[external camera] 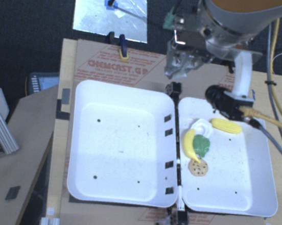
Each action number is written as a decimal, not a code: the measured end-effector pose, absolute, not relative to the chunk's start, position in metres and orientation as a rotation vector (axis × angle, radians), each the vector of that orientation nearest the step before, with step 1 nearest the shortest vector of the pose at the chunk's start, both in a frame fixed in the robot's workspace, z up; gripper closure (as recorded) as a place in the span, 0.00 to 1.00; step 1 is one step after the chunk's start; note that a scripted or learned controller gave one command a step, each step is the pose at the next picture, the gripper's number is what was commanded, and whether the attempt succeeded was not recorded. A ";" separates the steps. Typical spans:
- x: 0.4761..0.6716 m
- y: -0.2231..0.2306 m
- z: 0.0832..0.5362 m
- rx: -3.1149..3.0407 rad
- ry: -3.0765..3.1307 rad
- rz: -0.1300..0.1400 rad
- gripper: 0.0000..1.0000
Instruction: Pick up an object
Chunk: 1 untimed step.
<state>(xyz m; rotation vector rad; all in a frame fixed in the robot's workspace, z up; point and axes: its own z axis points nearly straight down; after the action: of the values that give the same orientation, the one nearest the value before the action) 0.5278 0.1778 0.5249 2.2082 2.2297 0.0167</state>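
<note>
From the overhead camera I see the desk [60, 140] carrying two shallow white bins side by side on a sheet of brown cardboard [116, 65] printed with red lettering. The left bin [121, 143] has a bare floor with a few small dark dots. The right bin [235, 178] holds all the objects, gathered toward its upper left part.

There I count a yellow banana [190, 145] lying curved along the bin's left side, a green leafy piece [201, 144] touching its right side, and a round brown cookie [197, 168] just below both. A white rounded item [202, 126] sits just above the green piece, and a second yellow oblong object [226, 126] lies to its right, near the bin's far wall.

The arm comes in at the top right, its orange band [248, 2] at the frame's upper edge. The end effector [176, 70] hangs above the far end of the strip where the two bins meet, over the cardboard, well apart from the objects. It looks like a cluster of grey metal from here, and I cannot tell how it is set. I see nothing held in it.

A crumpled foil-like sheet [112, 7] lies beyond the desk at the top left, and a yellow-and-blue clamp [122, 48] grips the cardboard's far edge.
</note>
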 end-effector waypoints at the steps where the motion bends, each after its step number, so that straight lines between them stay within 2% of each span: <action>1: 0.495 0.199 0.408 2.217 2.234 -0.016 1.00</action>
<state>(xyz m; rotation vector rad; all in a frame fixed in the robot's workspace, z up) 0.4946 0.1995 0.4082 2.2171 2.2337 -0.0157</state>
